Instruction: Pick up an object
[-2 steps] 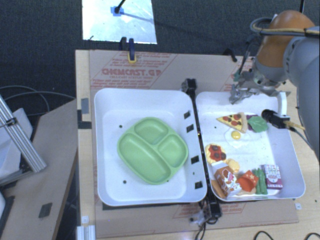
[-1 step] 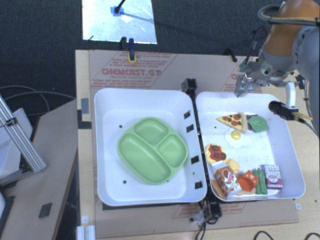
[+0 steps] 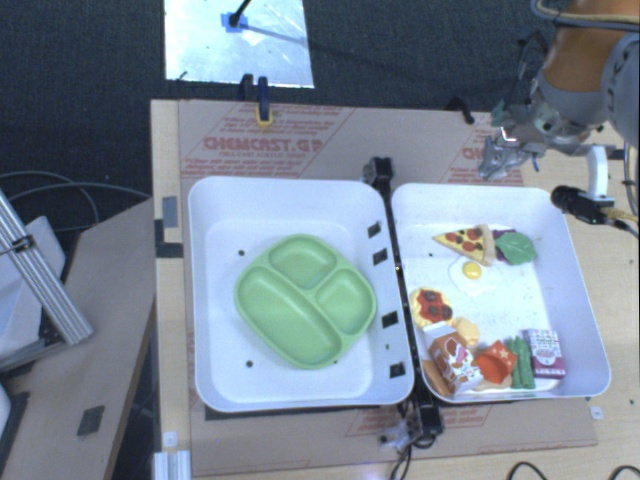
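Note:
My gripper (image 3: 497,158) hangs above the far edge of the right bin (image 3: 570,268), under the grey and orange arm at the upper right. Nothing shows between its fingertips. In the right bin lie a pizza slice (image 3: 466,239), a green leaf piece (image 3: 516,247), a fried egg (image 3: 471,271), a small round pizza (image 3: 431,306), a yellow chip (image 3: 465,329), a red and white packet (image 3: 452,361), an orange-red piece (image 3: 495,363), a green vegetable (image 3: 521,360) and a small carton (image 3: 544,353).
The left bin (image 3: 225,218) holds a green divided plate (image 3: 305,300). A black divider with clips (image 3: 392,268) runs between the bins. A black cable end (image 3: 580,204) juts over the right bin's far right corner. A shiny sheet (image 3: 237,26) lies behind the bench.

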`<action>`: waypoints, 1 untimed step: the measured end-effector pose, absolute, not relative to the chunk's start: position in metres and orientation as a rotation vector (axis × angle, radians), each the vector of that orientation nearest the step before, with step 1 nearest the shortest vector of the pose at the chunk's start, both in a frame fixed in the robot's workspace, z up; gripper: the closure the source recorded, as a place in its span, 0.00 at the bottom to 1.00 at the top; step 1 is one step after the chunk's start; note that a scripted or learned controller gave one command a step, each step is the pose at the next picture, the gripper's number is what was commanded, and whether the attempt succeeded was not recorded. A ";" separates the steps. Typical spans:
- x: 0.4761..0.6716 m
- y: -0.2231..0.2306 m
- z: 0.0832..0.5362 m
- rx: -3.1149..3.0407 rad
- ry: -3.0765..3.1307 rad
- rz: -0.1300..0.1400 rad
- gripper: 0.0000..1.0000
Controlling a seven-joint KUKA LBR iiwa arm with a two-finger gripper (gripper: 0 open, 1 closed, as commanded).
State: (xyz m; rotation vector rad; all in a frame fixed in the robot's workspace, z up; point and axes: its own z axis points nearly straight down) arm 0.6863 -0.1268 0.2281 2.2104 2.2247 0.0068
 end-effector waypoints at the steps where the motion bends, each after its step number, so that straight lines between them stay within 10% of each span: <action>1: 0.650 -0.091 0.220 2.214 2.231 0.000 1.00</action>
